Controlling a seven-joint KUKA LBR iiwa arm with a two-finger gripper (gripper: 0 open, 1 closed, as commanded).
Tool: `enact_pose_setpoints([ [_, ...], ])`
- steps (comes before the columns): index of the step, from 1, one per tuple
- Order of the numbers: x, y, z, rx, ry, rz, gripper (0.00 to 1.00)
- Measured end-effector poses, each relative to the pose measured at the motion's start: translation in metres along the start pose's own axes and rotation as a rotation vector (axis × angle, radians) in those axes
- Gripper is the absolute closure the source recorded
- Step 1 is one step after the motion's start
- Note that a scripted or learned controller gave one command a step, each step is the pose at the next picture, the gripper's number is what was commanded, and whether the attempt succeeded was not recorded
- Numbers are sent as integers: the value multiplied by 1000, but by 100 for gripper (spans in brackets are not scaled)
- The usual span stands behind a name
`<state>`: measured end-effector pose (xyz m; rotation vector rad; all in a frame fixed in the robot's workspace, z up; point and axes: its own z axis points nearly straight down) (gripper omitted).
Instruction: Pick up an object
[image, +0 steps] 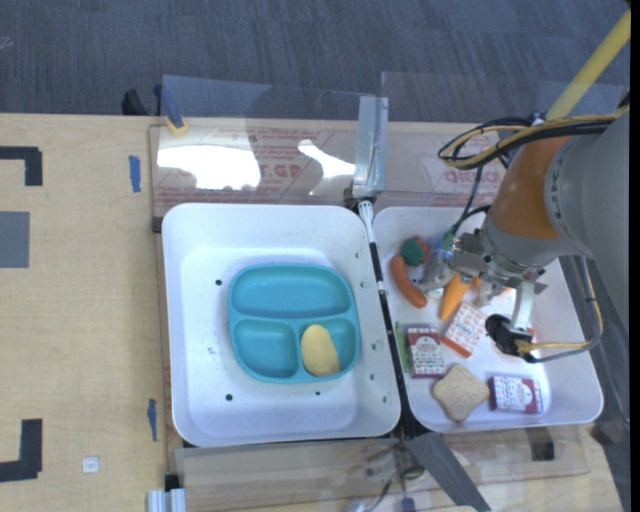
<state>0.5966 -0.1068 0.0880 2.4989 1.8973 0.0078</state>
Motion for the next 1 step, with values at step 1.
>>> enact_pose_setpoints([
  [1,0,0,-9,0,-1,0,100],
])
